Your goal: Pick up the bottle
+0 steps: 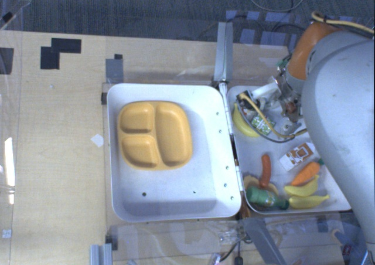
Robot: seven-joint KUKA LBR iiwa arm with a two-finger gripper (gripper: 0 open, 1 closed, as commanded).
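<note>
**Bottle at front-left of right bin, gripper up at the back**

I see the bottle point(266, 198) lying on its side in the right bin point(253, 207), tucked into the front-left corner, green body, close against the front rim and the left wall. My gripper point(280, 107) sits at the far end of the same bin, well apart from the bottle, with wires and a small circuit board hanging around it. I cannot tell how its tips stand; cabling and the wrist hide them, and I see nothing held.

Between gripper and bottle: a yellow banana-like piece point(243, 124) under the gripper by the left wall, then a red sausage point(265, 169) standing lengthwise just behind the bottle, nearly touching it. Right of the bottle, a banana point(306, 200) lies along the front rim, a carrot point(306, 172) behind it, a small printed card point(300, 155) behind that.

The bottle is hemmed on two sides by bin walls, sausage behind, banana near its right end. The grey arm point(340, 117) covers the bin's right part.

Left bin point(176, 202) holds a yellow divided plate point(155, 135) towards the back-left; bare floor around it, mostly at the front and right.
</note>
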